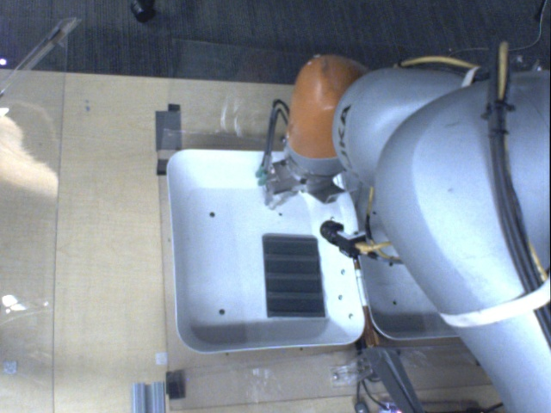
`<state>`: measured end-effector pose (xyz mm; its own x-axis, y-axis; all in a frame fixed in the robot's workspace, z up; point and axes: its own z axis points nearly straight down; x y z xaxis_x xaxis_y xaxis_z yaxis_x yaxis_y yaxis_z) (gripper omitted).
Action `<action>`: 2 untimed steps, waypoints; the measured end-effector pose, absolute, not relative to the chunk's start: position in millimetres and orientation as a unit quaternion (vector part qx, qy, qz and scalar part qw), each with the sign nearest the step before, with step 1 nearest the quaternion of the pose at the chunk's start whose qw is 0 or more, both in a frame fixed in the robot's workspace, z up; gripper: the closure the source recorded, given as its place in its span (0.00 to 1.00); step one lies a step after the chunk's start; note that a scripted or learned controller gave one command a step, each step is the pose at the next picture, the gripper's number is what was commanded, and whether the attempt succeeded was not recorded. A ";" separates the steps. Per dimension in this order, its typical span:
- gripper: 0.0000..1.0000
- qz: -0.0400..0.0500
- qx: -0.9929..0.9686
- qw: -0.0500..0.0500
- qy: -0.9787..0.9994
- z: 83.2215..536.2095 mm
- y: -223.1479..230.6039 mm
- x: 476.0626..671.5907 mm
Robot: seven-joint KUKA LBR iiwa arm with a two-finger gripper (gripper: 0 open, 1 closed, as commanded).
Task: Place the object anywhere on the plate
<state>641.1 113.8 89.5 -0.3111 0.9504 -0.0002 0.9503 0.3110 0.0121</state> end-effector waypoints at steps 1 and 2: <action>1.00 0.001 0.568 0.001 0.823 92.1 132.8 669.6; 1.00 0.003 0.444 0.002 0.896 97.7 206.1 649.1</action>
<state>649.1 206.1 97.7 -0.6057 0.7957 -0.0009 0.7957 0.6057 0.0064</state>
